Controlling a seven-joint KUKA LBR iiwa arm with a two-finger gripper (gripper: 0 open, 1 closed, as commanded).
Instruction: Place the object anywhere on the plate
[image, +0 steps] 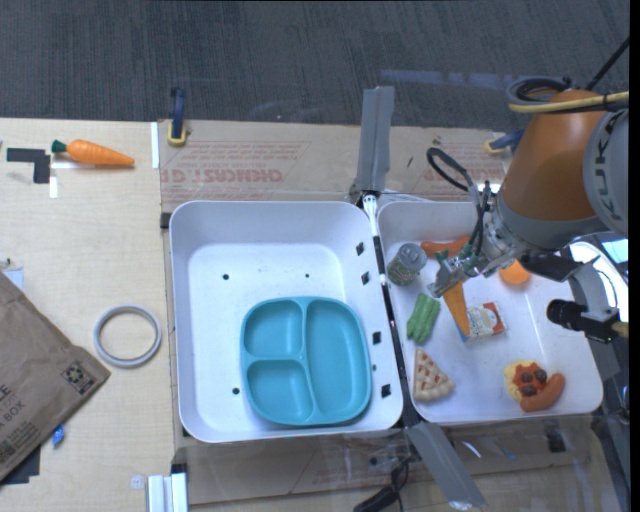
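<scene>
Cardboard-topped bench with two white bins: tool (458, 268), finger state indiscernible, hovers by the orange plastic carton (463, 310) in the right bin; light, rigid, probably slick, best pinched across its narrow sides. Teal divided plate (304, 361) lies left.

Plate (305, 360): turquoise, three compartments, rounded rectangle, lay flat in left bin (200, 300), toward its near right corner, nothing on it. Object not identifiable with certainty: several toy foods lay right of plate, in the neighbouring bin. Orange carton-like piece (457, 308) sat tilted just below gripper (458, 265); grasp unclear.
</scene>
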